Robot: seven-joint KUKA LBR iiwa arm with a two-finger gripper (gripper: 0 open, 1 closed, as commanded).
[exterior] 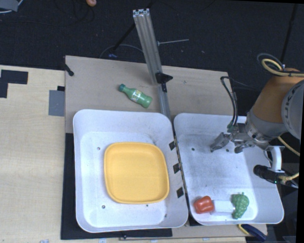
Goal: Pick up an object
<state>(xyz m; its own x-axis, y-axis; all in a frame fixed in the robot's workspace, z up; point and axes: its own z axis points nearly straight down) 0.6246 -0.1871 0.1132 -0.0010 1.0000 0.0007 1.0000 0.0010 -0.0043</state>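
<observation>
Dark carpeted floor point(44, 29) runs behind a tan bench board point(103, 82), with a pale wood surface point(21, 162) to the left carrying a few black and grey patches. Two shallow white plastic bins sit side by side on the board, edges touching at the middle.

Left white bin point(87, 135): holds a square yellow plastic plate point(136, 172) with rounded corners, lying flat near the bin's centre.

Right white bin point(205, 168): a small red pepper-shaped toy point(204, 204) lies near the front edge, and a green broccoli-shaped toy point(239, 205) sits to its right, near the front right corner. A short white piece point(221, 206) lies between the two; what it is cannot be made out.

Behind the bins, on bare board: a small green plastic bottle point(135, 95) lying on its side. A grey aluminium rail point(152, 54) rises at a slant from the board's middle.

Grey arm with orange band point(274, 100) reaches in from the right. Its two-finger gripper point(226, 143) is over the back half of the right bin, dark fingers spread apart, nothing between them. Pepper and broccoli toys lie well apart from it, toward the front of the same bin; the pepper is roughly in line below the fingers, the broccoli off to the right.
</observation>
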